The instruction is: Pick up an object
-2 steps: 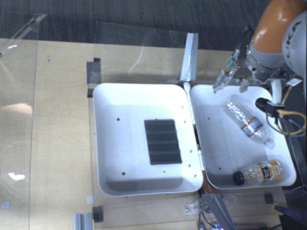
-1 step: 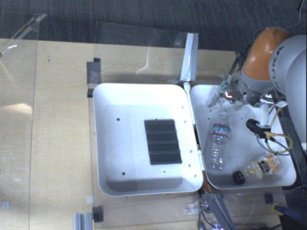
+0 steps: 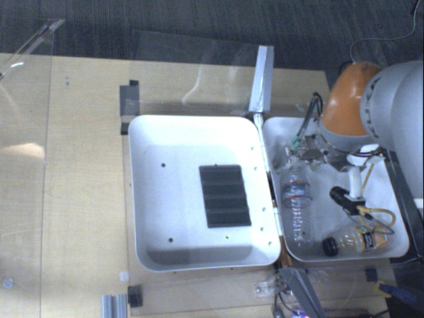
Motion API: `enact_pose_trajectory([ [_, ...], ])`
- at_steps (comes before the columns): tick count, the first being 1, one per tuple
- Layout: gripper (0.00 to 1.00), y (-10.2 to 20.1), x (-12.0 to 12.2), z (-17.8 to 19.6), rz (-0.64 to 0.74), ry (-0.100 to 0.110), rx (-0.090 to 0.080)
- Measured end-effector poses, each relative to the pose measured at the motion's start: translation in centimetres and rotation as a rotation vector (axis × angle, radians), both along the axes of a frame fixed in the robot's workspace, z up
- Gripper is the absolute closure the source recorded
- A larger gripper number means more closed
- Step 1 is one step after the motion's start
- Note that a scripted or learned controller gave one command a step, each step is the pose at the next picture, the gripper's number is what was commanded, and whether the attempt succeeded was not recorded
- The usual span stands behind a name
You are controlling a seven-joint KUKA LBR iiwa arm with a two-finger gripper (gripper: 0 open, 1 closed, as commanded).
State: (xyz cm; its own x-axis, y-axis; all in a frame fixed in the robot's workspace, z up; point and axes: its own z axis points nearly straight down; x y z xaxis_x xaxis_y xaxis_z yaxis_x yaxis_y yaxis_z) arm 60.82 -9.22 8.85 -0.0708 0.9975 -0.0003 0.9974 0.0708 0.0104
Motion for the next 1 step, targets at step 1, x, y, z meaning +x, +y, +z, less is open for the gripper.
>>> enact_pose_trajectory([
  [1,0.00,-2.07,-4.47,0.12,0.255,-0.003,-0.004],
])
